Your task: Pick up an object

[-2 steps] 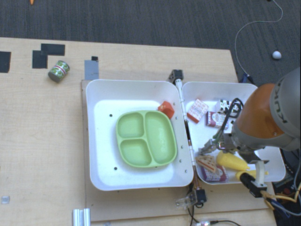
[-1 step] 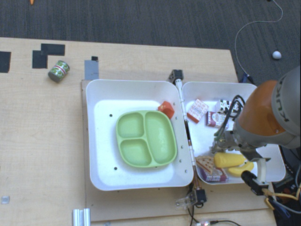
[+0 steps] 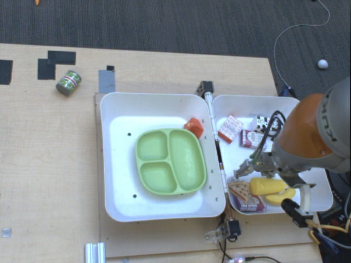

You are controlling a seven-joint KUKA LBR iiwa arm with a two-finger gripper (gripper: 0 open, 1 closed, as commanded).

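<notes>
Yellow toy [image 3: 269,187] lay in right bin [image 3: 323,201], near front edge, beside waffle [image 3: 239,190] & red packet [image 3: 230,127] further back. Nothing lifted yet; pick not done, grasp & lift left, by my judgement. Gripper [image 3: 249,169] was low over right bin, just above/left of yellow toy, contact unclear. Gripper state: cannot tell. Left bin [image 3: 109,147] had green tray [image 3: 170,160] w/ red piece [image 3: 193,127] at rim.

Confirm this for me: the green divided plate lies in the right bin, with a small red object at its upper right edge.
Not quite. The camera view shows the green divided plate in the left bin, not the right bin. The rest holds: the small red object sits at the plate's upper right edge.
</notes>
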